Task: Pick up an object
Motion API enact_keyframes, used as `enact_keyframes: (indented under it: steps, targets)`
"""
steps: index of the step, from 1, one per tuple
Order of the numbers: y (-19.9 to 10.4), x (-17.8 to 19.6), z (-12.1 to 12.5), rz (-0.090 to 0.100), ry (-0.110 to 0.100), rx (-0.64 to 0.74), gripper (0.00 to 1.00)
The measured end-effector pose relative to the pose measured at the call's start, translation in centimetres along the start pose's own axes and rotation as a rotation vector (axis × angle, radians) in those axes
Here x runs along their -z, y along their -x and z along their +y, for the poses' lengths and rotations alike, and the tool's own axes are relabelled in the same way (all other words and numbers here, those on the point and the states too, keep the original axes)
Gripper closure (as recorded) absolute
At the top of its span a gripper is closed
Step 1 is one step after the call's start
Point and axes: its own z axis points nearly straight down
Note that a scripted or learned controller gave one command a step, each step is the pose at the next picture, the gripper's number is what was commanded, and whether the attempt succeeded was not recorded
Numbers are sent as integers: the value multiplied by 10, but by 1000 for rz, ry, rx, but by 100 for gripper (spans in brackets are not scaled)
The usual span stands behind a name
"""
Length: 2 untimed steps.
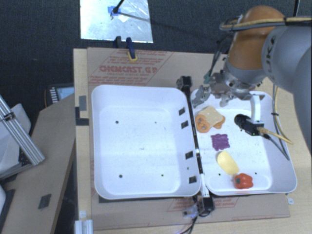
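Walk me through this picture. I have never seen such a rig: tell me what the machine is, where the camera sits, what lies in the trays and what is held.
The machine is a grey robot arm reaching in from the right. Its gripper hangs over the far end of the right bin. One fixed camera looks down at a slant on this and the left bin. In the right bin lie a tan bread-like piece, a purple piece, a pale yellow piece and a red-orange piece, probably toy foods. All four rest on the bin floor, so nothing is lifted.
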Motion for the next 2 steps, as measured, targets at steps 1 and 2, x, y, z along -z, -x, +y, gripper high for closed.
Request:
enact_keyframes:
  steps: [1,2]
  targets:
    - [18,34,-90,-3,2,-12,0]
    - [-1,-35,-140,-1,-6,-10,0]
